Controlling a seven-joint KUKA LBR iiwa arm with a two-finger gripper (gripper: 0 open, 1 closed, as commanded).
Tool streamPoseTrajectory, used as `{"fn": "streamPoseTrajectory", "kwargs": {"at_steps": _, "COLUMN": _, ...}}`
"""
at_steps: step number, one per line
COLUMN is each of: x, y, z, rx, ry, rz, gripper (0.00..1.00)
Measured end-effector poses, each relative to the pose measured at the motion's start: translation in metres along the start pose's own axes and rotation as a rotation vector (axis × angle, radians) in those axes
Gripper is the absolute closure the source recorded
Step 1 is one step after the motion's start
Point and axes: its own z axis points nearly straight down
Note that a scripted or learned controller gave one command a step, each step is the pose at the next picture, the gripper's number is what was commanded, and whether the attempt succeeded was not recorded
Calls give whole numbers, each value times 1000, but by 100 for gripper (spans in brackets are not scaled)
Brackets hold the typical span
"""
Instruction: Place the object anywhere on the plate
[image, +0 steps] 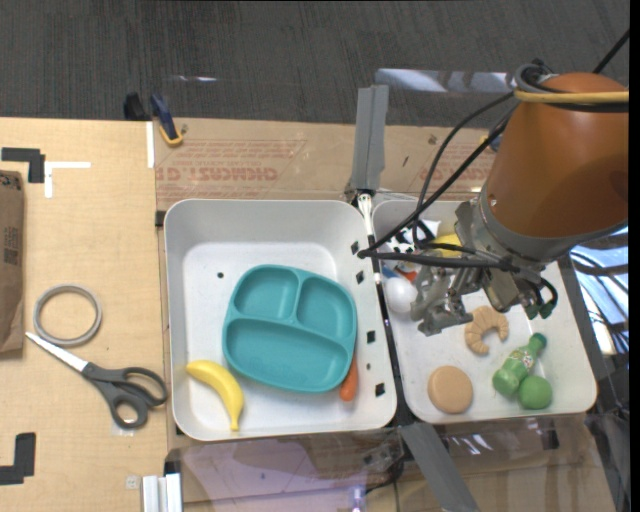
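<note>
A teal three-compartment plate lies in the middle of the left bin. Beside it are a yellow banana at its lower left and an orange carrot-like piece at its lower right corner. My gripper hangs over the right bin, near that bin's left side, just left of a tan croissant and right of a white egg-like ball. I see nothing held in it. The arm's orange band hides the back of the right bin.
The right bin also holds a round tan bun, a green bottle, a green ball and something yellow under the cables. Scissors and a tape roll lie on the bench at left.
</note>
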Motion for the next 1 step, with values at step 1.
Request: {"fn": "streamPoseTrajectory", "kwargs": {"at_steps": 1, "x": -12, "y": 14, "z": -8, "rx": 0, "ry": 1, "rz": 192, "gripper": 100}}
